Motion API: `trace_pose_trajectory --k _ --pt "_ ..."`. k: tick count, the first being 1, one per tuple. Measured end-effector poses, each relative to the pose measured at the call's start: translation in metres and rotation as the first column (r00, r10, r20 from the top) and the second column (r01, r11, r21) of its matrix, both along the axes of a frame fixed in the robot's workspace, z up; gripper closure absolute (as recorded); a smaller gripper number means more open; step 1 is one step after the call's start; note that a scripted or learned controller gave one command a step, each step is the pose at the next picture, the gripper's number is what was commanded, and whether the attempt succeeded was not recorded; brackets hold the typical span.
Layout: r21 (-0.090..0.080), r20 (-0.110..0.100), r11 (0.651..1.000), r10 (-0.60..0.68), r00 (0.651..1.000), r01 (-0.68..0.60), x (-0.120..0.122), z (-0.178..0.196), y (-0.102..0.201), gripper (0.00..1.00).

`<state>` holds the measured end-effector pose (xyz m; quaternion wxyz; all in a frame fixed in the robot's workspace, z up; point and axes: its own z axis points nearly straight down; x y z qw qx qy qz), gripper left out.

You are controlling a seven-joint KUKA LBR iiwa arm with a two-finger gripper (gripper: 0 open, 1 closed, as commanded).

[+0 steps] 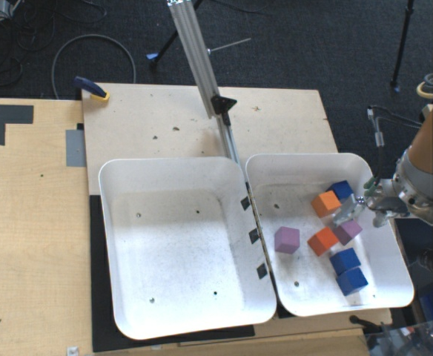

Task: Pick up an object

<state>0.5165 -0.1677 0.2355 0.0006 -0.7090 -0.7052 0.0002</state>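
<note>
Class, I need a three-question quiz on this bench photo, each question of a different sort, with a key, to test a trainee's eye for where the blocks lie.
1. True or false: every block lies in the right bin.
2. How many blue blocks are there? A) one B) three C) five
3. Fill in: the purple block lying apart from the cluster sits nearest the ______ between the bins.

Key
1. True. The left bin holds no blocks.
2. B. One lies by the upper orange block; two lie toward the near edge.
3. Divider. The other purple block lies beside the lower orange block, under the hand.
</note>
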Motion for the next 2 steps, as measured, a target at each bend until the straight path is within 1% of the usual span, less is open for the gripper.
trace_pose_trajectory --k 1,2 --pt "0.003 -0.007 1.000 0.009 1.000 -0.009 0.055 -0.099 0.025 0.00" --pt "-0.001 0.002 1.000 0.005 1.000 -0.005 0.042 -0.145 0.025 0.00"
